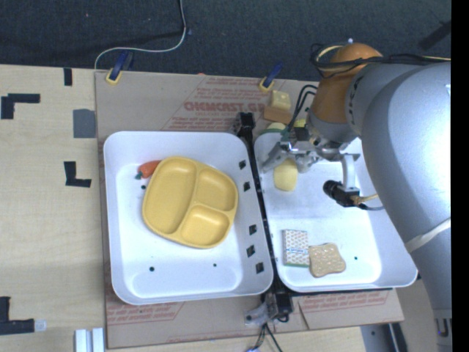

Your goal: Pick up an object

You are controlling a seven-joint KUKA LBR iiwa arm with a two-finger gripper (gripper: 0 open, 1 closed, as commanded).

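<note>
A: Log the layout, left to right. You have 2 bins. The left bin (124, 270) carries a yellow divided tray (190, 201) with a small orange piece (148, 169) tucked at its upper left edge.

B: And the right bin (366, 270)?

A: A pale yellow lemon-like object (286, 176) sits near its upper left; a patterned card (295, 247) and a toast-shaped piece (326, 259) lie touching near the front wall. A tan block (278, 105) rests just beyond the far rim.

B: Gripper state?

A: The gripper (302, 151) hangs just above the lemon-like object. You cannot tell how wide the jaws stand, and nothing shows between them.

B: Step?

A: By my read, approach. Your next move calls for a straight descent centred on that round object, then a close.
</note>
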